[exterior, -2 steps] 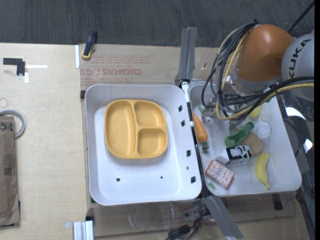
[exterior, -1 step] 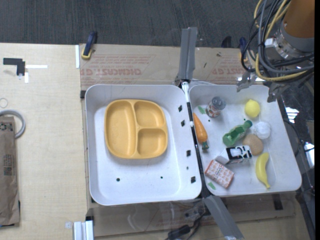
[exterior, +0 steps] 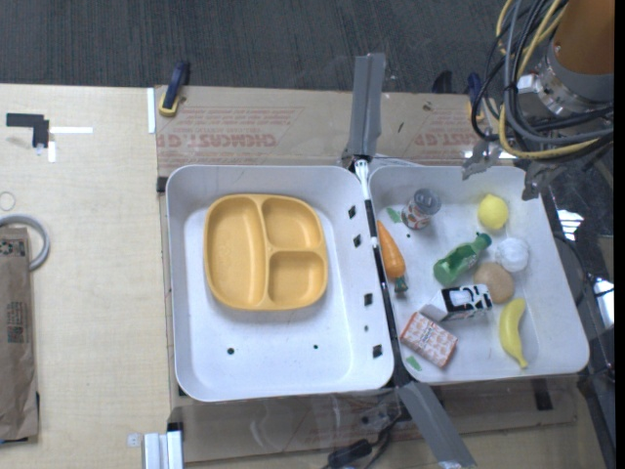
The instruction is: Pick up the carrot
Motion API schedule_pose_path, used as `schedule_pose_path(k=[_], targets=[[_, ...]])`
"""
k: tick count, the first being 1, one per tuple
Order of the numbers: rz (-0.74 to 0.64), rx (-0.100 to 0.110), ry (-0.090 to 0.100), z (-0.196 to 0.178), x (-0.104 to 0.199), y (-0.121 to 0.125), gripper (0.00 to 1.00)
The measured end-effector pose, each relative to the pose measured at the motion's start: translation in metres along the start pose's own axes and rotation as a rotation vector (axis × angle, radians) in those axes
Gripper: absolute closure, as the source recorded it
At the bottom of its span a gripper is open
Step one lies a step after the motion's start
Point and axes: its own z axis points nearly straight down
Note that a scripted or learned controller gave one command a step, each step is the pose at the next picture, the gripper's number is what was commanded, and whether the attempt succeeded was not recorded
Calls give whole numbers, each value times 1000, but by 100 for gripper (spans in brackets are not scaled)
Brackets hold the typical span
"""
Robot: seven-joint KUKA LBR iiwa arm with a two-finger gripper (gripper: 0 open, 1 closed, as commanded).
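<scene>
**Carrot waits at the left wall of the right bin; arm is high at the top right**

In the camera view we see two white bins side by side. The left bin (exterior: 195,360) holds a yellow plate (exterior: 265,252) with three compartments. The right bin (exterior: 562,350) holds the small things. The carrot (exterior: 392,250) lies close to the left wall of this bin, just beside the divider between the bins. Its orange body points up and away, and its green end points toward the near side. Just beside the green end, lower, lies a pink box (exterior: 428,338). A small can (exterior: 420,209) stands near the upper end of the carrot. A green bottle (exterior: 462,258) lies to the right, a little apart from the carrot. Further right we see a lemon (exterior: 493,212), a white ball (exterior: 511,254), a brown round thing (exterior: 495,281), a black-and-white thing (exterior: 467,301) and a banana (exterior: 513,331).

The arm (exterior: 586,27) is at the top right corner, with many cables, well apart from the carrot. We cannot tell the state of the tool.

We judge that the reach has not yet begun. To do it well, we would come down over the middle of the orange body and close across its narrow width. The wall is very near on one side, so one finger has little room there; we think a slightly turned wrist would help. The can and the box should not be pushed.
</scene>
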Motion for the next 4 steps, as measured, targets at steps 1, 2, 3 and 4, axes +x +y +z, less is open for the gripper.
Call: schedule_pose_path(k=[1, 2, 3, 4], targets=[[-259, -1, -1, -102, 7, -3, 0], [-625, -3, -2, -125, -17, 7, 0], [-1119, -5, -4, -94, -53, 22, 0], [-1306, -5, -2, -107, -11, 4, 0]])
